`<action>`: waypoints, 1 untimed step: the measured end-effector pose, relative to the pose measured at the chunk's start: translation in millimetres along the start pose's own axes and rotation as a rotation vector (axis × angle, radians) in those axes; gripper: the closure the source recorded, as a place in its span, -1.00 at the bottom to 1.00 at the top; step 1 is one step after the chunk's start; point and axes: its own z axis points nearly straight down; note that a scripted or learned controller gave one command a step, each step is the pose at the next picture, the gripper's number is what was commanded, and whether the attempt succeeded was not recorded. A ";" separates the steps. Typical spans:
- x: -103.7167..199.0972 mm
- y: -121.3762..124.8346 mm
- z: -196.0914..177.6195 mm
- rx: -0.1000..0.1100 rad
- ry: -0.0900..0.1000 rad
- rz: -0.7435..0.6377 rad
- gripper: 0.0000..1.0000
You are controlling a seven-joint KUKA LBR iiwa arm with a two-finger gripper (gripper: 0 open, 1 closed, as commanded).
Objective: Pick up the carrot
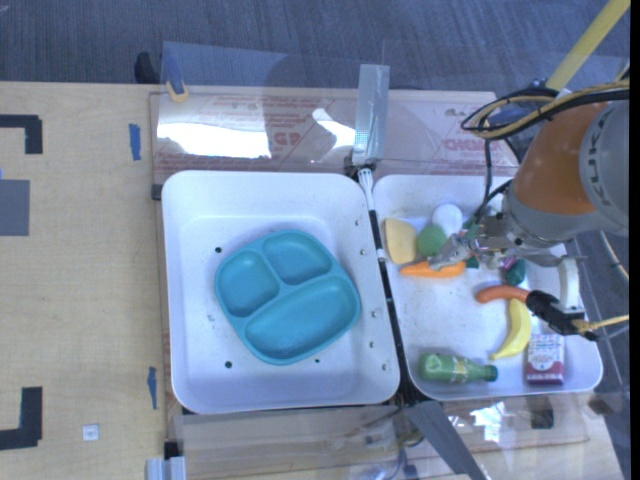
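A blue divided plate (288,295) is sitting in the left bin (190,268), well apart from the work. In the right bin (585,373), a pale yellow wedge (399,239) is lying by the dividing wall, and just right of it the carrot (436,267) is lying flat with its green top pointing toward the arm. A green ball (432,240) is sitting just above the carrot, with a white ball (447,216) beside that. Below, a green bottle (456,369) is lying on its side. The gripper (478,248) is hanging at the carrot's right end; how wide it stands, and whether it has hold of anything, cannot be told from this view. Further right an orange-red piece (497,292), a banana (516,330) and a red-and-white packet (544,358) are crowding together. The likely risk is that a grip so near the leafy tip would be slipping off, or nudging the green ball instead.
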 end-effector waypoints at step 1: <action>23.9 11.7 7.7 -0.007 -0.008 0.081 -1.00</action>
